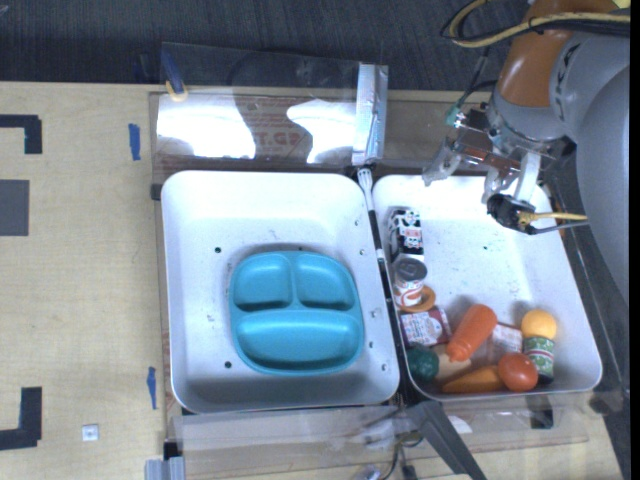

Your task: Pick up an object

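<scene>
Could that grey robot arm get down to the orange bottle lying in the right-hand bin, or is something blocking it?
Probably yes. The gripper hangs over the far end of the right white bin, and the orange plastic bottle lies on top of the pile at the near end with nothing over it. Close neighbours could crowd the grasp.

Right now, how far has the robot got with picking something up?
Nothing looks picked up yet. The hand hangs above the far end of the right bin, carrying nothing. The toy food, like the orange bottle, lies at the bin's near end. Reaching down, gripping and lifting are all left.
</scene>
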Controlling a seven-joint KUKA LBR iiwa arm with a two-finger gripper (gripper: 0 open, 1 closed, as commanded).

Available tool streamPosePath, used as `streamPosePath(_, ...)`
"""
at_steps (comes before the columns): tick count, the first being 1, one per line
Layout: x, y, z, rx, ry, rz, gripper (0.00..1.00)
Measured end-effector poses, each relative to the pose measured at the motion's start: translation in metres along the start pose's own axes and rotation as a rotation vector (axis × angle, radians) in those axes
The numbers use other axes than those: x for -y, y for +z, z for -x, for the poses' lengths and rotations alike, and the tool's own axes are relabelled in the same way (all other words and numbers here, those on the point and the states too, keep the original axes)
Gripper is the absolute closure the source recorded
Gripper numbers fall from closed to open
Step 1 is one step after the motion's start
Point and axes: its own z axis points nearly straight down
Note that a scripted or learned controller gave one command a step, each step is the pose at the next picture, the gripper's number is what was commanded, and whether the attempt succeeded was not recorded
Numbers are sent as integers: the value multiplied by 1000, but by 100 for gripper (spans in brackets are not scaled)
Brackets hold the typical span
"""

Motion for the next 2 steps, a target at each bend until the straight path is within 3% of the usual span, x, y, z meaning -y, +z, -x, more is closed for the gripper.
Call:
streamPosePath(1,1,-6,-1,4,-4,-5,100)
streamPosePath(2,69,-81,-5,0,-382,-7,100)
